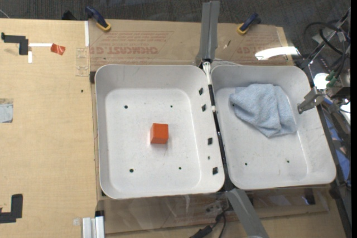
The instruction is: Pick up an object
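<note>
An orange block (159, 134) is seen lying near the middle of the left bin (111, 175), while a crumpled grey cloth (264, 108) is spread across the upper part of the right bin (312, 173), toward 12 o'clock from that bin's centre. The pincer (308, 104) is found at 3 o'clock in the view, at the right bin's rim and just beside the cloth's right edge. Whether it is open or closed cannot be told, since what appears to be its tip is small and blurred.
</note>
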Controlling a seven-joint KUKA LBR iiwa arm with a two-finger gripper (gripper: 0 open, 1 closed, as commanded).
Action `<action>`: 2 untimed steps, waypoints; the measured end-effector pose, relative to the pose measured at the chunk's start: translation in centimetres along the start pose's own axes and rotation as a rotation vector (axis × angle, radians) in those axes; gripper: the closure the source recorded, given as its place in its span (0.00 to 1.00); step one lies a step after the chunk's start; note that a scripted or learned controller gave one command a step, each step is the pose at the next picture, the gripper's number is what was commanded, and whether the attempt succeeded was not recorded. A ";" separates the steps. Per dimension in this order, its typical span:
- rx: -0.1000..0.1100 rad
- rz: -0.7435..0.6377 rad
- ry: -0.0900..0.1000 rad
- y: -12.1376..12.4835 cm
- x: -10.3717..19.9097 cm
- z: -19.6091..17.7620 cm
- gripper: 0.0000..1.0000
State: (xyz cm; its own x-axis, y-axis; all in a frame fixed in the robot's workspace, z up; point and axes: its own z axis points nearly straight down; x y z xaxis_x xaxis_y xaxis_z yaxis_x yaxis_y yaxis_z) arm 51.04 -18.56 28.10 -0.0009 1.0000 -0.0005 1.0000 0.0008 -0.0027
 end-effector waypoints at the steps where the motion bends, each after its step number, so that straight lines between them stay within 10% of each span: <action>1: -0.004 -0.059 0.007 -2.9 -3.0 17.9 0.00; 2: -0.001 0.063 0.014 -2.2 -2.7 18.9 0.00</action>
State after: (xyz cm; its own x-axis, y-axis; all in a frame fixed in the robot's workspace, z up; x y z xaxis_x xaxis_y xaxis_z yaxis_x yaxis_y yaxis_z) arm 48.83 -21.30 9.16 0.0625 0.9980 0.0137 0.9980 -0.0625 -0.0024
